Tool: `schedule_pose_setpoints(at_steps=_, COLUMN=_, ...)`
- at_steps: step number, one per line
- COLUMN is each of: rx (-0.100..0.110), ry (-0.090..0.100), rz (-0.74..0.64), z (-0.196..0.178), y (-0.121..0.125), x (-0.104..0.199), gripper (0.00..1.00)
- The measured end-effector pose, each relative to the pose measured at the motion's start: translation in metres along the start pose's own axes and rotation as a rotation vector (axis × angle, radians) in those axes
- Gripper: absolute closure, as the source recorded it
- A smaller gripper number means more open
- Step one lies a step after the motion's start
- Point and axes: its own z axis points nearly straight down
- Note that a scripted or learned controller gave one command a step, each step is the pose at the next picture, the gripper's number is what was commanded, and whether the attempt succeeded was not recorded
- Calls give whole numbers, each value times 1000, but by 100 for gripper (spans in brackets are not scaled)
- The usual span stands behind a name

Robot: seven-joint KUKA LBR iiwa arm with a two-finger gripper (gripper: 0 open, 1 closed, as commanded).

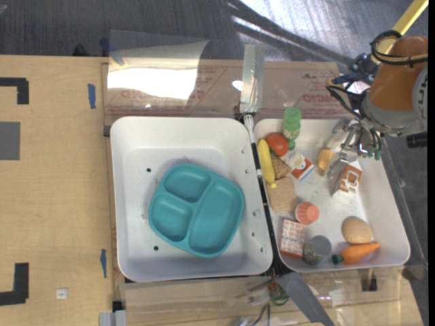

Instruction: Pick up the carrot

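The tapered orange carrot with a green tip is seen lying at the near edge of the right bin, just below a smooth tan egg-shaped item. The metal jaws are held over the bin's far side, well apart from the carrot; whether they are apart or together cannot be told. A glossy teal divided tray is seen in the left bin.

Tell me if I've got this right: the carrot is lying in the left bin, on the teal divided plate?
Not quite. The camera view shows the carrot lying in the right bin, at its near corner beside a tan egg-shaped item. The teal divided plate sits in the left bin.
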Motion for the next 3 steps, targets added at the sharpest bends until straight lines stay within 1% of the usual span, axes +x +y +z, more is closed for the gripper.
schedule_pose_setpoints(at_steps=1, rx=-1, ry=-3, rz=-77, z=0, y=53, x=20, gripper=0)
schedule_pose_setpoints(at_steps=2, rx=-2, ry=-5, rz=-115, z=0, y=34, x=13, gripper=0)
schedule_pose_setpoints(at_steps=3, rx=-2, ry=1, rz=-42, z=0, y=35, x=11, gripper=0)
